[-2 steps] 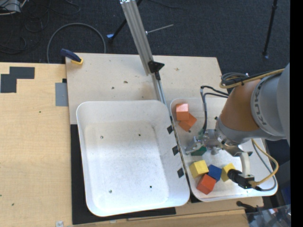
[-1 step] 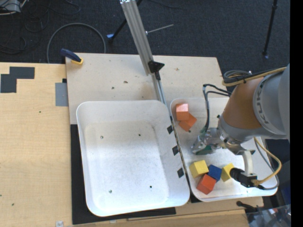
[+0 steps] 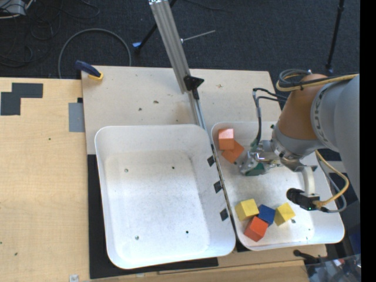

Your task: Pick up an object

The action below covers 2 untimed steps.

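The arm reaches in from the right and sets its gripper low in the far part of the right bin, over a small green object; I cannot tell how the gripper stands. Just left of it, two orange blocks lie against the bin's left wall. Nearer, a yellow block, a blue block, a red block and a second yellow block cluster together, while the left bin sits alongside.

Left of the gripper, orange blocks crowd close; below it, bare bin floor separates it from the block cluster.
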Available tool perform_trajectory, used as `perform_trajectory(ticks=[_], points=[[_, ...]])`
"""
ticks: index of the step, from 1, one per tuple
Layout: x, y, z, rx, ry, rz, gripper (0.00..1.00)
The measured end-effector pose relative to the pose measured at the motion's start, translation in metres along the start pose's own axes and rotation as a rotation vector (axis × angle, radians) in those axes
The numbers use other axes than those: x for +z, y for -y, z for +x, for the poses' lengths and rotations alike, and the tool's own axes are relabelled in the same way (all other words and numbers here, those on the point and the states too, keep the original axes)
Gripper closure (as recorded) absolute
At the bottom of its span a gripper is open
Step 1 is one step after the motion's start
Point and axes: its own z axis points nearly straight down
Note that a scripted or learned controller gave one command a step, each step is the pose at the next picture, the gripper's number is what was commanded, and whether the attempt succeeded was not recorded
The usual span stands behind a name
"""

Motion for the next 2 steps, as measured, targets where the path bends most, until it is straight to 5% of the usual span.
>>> perform_trajectory(ticks=[1, 2], points=[[-0.091, -0.056, 0.090, -0.006, -0.004, -0.008, 1.00], [-0.086, -0.067, 0.147, -0.002, -0.003, 0.002, 1.00]])
